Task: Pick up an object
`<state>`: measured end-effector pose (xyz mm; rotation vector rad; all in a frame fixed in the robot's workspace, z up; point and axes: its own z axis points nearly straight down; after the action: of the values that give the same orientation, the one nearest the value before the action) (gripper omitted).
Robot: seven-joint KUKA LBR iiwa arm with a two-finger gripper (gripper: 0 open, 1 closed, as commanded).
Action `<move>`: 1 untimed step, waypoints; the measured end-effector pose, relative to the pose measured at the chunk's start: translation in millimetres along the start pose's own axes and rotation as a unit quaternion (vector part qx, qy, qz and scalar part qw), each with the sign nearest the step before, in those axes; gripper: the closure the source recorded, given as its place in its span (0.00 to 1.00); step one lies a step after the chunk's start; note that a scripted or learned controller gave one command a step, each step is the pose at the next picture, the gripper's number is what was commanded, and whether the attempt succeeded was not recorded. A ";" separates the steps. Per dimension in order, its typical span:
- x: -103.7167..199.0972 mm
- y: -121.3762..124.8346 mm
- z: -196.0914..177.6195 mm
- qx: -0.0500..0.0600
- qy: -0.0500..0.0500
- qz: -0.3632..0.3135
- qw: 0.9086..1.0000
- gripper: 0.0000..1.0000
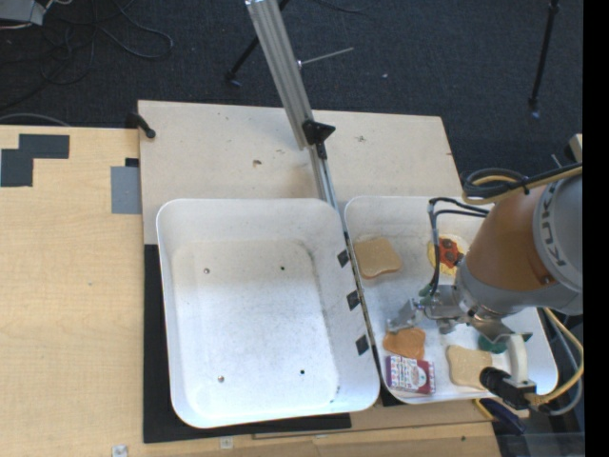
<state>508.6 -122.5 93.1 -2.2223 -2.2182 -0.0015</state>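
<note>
The right bin (366, 298) holds several small items. A tan bread-shaped slice (376, 255) lies near its far left. An orange wedge (408, 343) sits lower down, with a red and white carton (411, 375) just in front of it. A pale toast-like piece (465, 366) lies at the front right, and a red and yellow item (446, 252) shows behind the arm. My gripper (409, 318) hangs low over the bin, right above the orange wedge's far edge. The grey and orange arm (509, 250) hides the bin's right part.
The left bin (247, 312) stands beside the right one, sharing a divider wall with black clips (352, 298). A slanted aluminium rail (285, 74) rises behind the bins. Cables (561, 369) hang off the arm at the bench's right edge.
</note>
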 end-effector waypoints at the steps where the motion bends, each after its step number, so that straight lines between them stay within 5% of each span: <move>1: -1.2 -0.1 -10.6 0.000 0.000 0.003 1.000 1.00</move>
<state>508.5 -123.7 103.7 -2.2291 -2.2109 -0.0025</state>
